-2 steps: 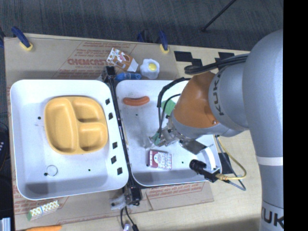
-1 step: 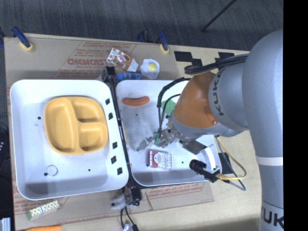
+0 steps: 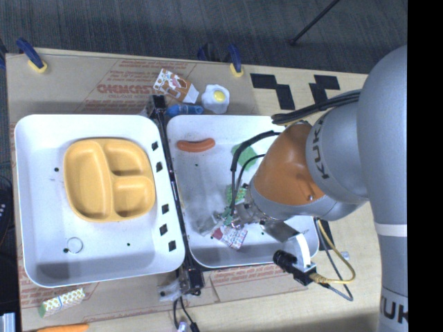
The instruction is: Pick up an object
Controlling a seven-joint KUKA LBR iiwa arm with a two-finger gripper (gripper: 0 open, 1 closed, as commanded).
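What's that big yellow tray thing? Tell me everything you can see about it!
The yellow tray looks like smooth moulded plastic with rounded corners. It has three hollows: one long one down its left side and two smaller ones on the right. It lies flat, slightly turned, on the floor of the left white bin. Nothing sits in it.

"KU" on arm [image 3: 360, 164]; red print on cardboard [image 3: 131, 88], unreadable.

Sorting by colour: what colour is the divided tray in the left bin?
Yellow-orange, plain; the divided tray shows clearly in the camera view.
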